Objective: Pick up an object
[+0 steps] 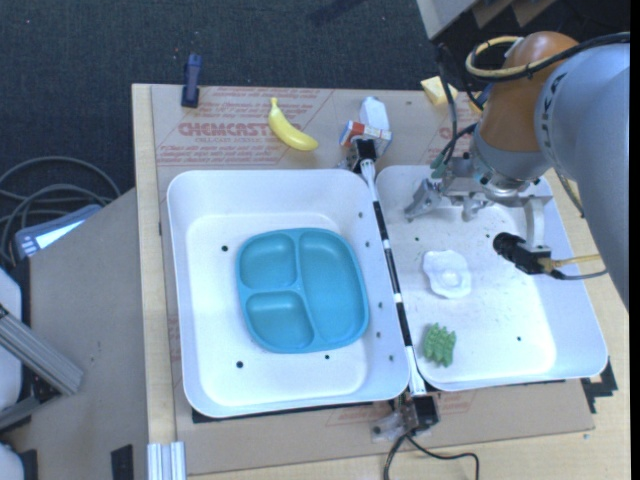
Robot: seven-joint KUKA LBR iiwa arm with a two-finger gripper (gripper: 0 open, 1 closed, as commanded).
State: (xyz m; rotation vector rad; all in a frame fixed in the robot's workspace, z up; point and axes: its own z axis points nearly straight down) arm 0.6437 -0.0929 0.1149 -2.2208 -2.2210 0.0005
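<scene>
Right-hand shallow white bin (520, 318) holds two candidates. Nearest the two-finger gripper (442, 208) is a small white rounded piece with a raised centre (446, 273), lying right of the blue divided plastic plate (300, 290), about level with the plate's middle. I judge it light, hard-shelled and smooth, likely to slip; best taken across its widest part from straight above, though it sits low and gives little to bite. Second candidate: a small green knobbly lump (438, 343), right of the plate's lower corner, close to the bin's inner wall; it looks light with a rough surface that should hold better, but that wall crowds one side. Gripper hangs right of the plate's top edge, over bare bin floor, apart from both pieces; I cannot tell whether it is open or closed. The plate itself fills the left white bin (200, 268). Above the plate, outside the bins, lie a yellow toy banana (290, 128) and a small white-and-red carton (368, 128); neither obstructs.
</scene>
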